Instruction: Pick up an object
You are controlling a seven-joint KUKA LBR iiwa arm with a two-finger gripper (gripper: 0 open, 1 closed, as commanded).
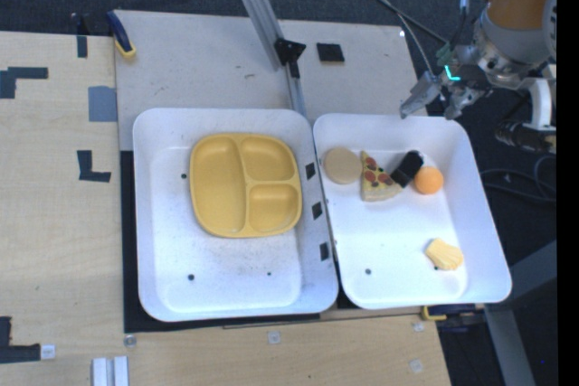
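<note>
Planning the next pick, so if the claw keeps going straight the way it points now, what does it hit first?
Likely the back rim of the right bin; the claw points down-left toward it. Beyond lies the tan disc, though depth is unclear.

- Your two bins (163,221) are plain white.
- In the left bin you see a mustard-yellow divided plate (245,184).
- The right bin gives you a tan round disc (342,165), a pizza slice (376,179) with red dots on yellow, a black block (406,166), an orange ball (429,181) and a pale yellow chunk (444,255).
- Your desk (54,221) is light wood with dark tape marks.
</note>
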